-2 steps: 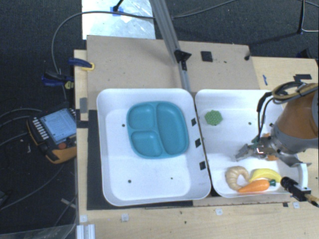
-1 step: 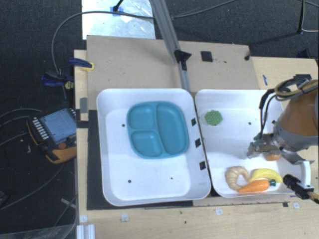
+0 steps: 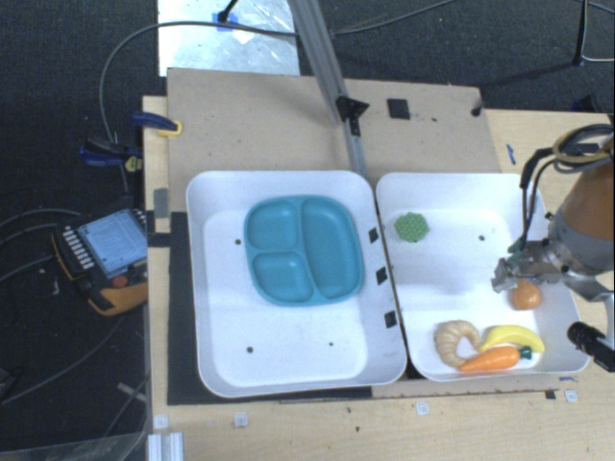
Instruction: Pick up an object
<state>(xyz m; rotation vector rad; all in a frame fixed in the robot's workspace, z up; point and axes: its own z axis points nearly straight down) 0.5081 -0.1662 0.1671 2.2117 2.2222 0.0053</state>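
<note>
Arm (image 3: 588,221) was grey with a wide orange band just above the gripper (image 3: 516,275). Black cables with a yellow strip looped over the arm's top. Gripper itself was small, grey metal, details blurred.

Bench surroundings, beyond the bins' toys.
Blue three-compartment plastic plate (image 3: 304,250) lying in left shallow white bin (image 3: 216,349); handheld pendant with blue screen (image 3: 106,250) on dark floor at left, beside cables.

Arm's jaws (image 3: 516,279) sit over an orange ball (image 3: 526,297) in the right bin (image 3: 452,200).
</note>
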